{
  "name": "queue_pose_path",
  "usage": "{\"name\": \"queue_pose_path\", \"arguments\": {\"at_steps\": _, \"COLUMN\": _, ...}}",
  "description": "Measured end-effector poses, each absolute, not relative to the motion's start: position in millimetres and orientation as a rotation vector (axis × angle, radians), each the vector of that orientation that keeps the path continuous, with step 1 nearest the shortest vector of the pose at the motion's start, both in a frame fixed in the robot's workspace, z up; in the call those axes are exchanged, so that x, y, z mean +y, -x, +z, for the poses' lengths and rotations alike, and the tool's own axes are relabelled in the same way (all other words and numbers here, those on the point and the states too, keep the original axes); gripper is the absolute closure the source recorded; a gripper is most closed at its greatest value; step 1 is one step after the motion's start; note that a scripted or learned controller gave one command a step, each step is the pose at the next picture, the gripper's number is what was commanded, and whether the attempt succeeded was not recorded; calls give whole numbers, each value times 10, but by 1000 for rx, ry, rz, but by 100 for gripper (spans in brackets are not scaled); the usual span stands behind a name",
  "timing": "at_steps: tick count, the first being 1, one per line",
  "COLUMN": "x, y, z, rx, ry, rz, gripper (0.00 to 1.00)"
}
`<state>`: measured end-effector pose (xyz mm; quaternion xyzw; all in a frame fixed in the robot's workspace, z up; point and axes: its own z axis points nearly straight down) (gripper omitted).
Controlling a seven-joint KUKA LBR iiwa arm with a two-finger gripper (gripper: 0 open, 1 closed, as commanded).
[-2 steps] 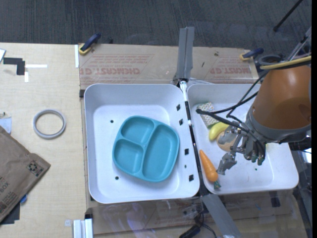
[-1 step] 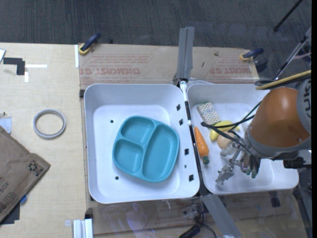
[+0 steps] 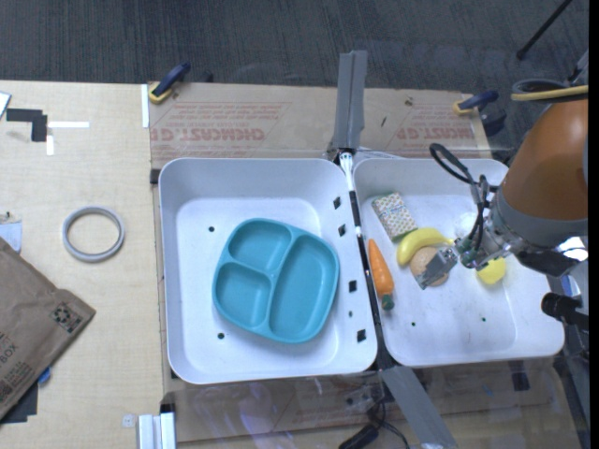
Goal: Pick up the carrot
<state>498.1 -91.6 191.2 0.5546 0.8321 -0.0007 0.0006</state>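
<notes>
The carrot (image 3: 379,267) lies at the left edge of the right bin (image 3: 468,340), near the middle of the frame, while the hand (image 3: 440,265) sits low by the banana (image 3: 419,243), and I cannot tell if it grips anything.

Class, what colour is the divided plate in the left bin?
Light blue plate, seen in the camera view.

The cardboard sheet (image 3: 281,120) behind the two bins carries red print, upside down from this camera, that reads "CHEMCAST GP" at both its left and right parts, while the brown box (image 3: 28,330) at the lower left shows black letters reading "BOX" and smaller marks too blurred to read.
</notes>
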Motion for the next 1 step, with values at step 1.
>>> {"name": "queue_pose_path", "arguments": {"at_steps": 1, "x": -1076, "y": -5019, "z": 1248, "rx": 3021, "ry": -863, "rz": 0, "gripper": 0}}
